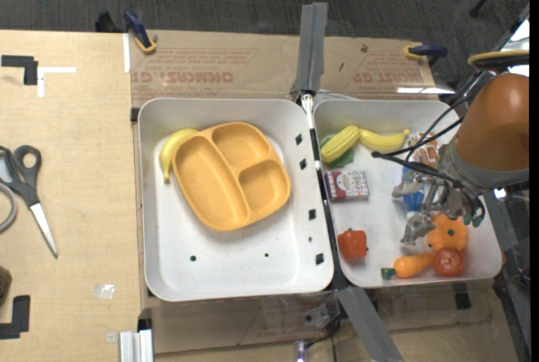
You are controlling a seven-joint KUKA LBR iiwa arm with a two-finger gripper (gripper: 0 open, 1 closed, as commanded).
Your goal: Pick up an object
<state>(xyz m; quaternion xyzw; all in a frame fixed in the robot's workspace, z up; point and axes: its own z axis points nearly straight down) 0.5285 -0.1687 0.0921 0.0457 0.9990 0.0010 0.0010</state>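
My gripper [418,227] hangs low in the right bin [379,112], near its front right corner, below the orange-banded wrist. It sits just left of an orange pepper-like toy [447,232] and above a carrot [412,266] and a red tomato [449,261]. A blue object [411,197] lies just behind the gripper, partly hidden by cables. Further left in this bin are a red pepper [353,243], a small printed box [347,184], a corn cob [338,144] and a yellow banana [384,139].
The left bin [219,268] holds a yellow divided plate [232,175] with a banana [173,146] against its left rim. Scissors [29,192] lie on the wooden bench at the left. A cardboard sheet [210,70] lies behind the bins.
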